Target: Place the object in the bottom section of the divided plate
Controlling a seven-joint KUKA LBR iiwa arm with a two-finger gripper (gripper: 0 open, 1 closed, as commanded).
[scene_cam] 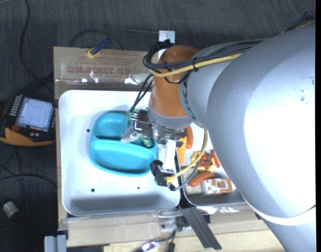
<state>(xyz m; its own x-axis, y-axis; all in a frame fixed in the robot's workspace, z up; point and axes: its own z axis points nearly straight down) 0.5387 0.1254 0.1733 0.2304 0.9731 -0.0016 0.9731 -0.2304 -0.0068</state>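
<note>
The gripper [141, 135] hangs over the right edge of the divided plate [118, 150], under the grey arm's orange band [168, 96]. Whether its jaws are open or closed cannot be told, nor can any object between them; something small and green shows right at the gripper, too hidden to name.

The plate is smooth, glossy turquoise plastic, rounded, with a ridge separating a smaller upper section from a larger lower one. It lies in the left white bin [79, 188], directly left of and beneath the jaws, its long axis running roughly up-down in the view.

Right of the jaws, the right bin [213, 201] holds orange and white items, partly covered by the arm.
</note>
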